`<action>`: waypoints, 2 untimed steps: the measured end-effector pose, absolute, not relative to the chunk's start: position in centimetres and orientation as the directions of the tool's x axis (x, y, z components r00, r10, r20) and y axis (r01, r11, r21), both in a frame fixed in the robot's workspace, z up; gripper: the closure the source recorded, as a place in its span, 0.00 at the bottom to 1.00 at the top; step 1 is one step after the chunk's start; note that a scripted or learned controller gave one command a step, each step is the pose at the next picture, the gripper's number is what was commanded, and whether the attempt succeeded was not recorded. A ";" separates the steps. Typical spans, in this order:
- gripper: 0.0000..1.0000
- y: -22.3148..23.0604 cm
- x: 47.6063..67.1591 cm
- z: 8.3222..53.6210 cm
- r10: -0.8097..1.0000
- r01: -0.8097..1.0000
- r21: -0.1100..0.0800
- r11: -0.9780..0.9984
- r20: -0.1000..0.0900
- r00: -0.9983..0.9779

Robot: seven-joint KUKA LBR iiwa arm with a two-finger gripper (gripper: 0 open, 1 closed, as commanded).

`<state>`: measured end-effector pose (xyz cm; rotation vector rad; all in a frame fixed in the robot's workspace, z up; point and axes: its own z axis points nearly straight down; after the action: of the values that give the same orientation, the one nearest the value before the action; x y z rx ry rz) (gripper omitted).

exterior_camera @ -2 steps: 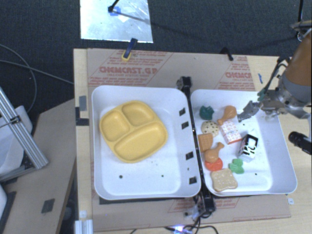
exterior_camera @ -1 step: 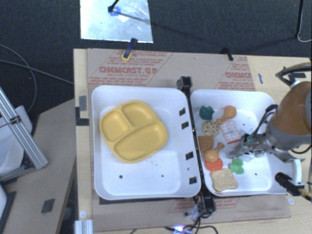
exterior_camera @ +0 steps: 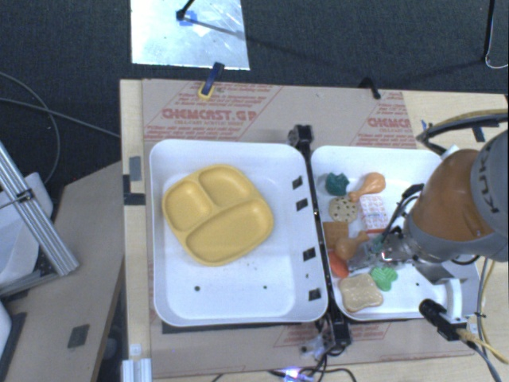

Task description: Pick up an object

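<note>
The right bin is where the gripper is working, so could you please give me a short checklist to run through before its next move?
1. Gripper over the right bin: ok.
2. Object between the fingers: cannot tell.
3. Nearby targets in reach, green toy and bread slice: ok.
4. Objects crowded together, risking a double contact: not ok.
5. Yellow divided plate lies apart in the left bin: ok.

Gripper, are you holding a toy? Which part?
Can't tell. The gripper sits low among the toys in the right bin, and its tips are hidden.
</note>
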<state>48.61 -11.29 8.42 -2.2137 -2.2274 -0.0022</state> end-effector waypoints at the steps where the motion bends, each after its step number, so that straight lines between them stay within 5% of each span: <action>1: 0.00 -8.2 54.5 10.0 1.000 1.000 0.006 0.009 0.001 -0.009; 2: 0.00 -8.4 48.6 9.9 1.000 1.000 -0.004 -0.001 0.002 0.001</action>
<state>48.56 -8.41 9.86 -2.2195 -2.2174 0.0030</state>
